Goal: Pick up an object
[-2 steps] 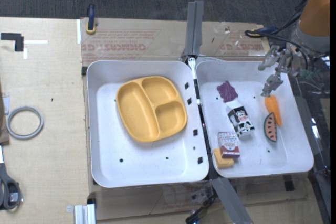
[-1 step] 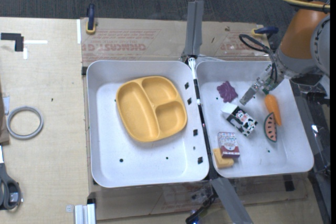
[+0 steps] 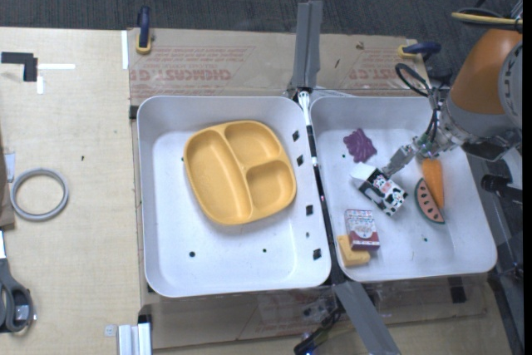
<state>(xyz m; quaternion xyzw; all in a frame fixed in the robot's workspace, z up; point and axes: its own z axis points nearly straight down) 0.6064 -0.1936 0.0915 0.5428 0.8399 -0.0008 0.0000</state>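
Camera view: the arm [image 3: 490, 83] is cut off at the right edge. The hand [image 3: 397, 163] sits low in the right bin [image 3: 465, 262], just above the black-and-white cow-patterned object [image 3: 384, 190]; whether its fingers are open or closed cannot be made out. Nearby lie a purple piece [image 3: 360, 145], carrot [image 3: 433, 181], watermelon slice [image 3: 427, 203] and small red carton [image 3: 362, 229], print illegible. Cardboard [image 3: 199, 66] lettering reads mirrored, unclear. The left bin [image 3: 166, 262] holds a yellow divided plate [image 3: 239, 170]

Even, diffuse overhead illumination; moderate brightness. The two shallow white plastic bins [image 3: 158, 204] appear bright without blown highlights. The yellow divided plate [image 3: 239, 170] casts a soft, short shadow. Focus is adequate throughout, with mild softness and grain; straight edges show little distortion.
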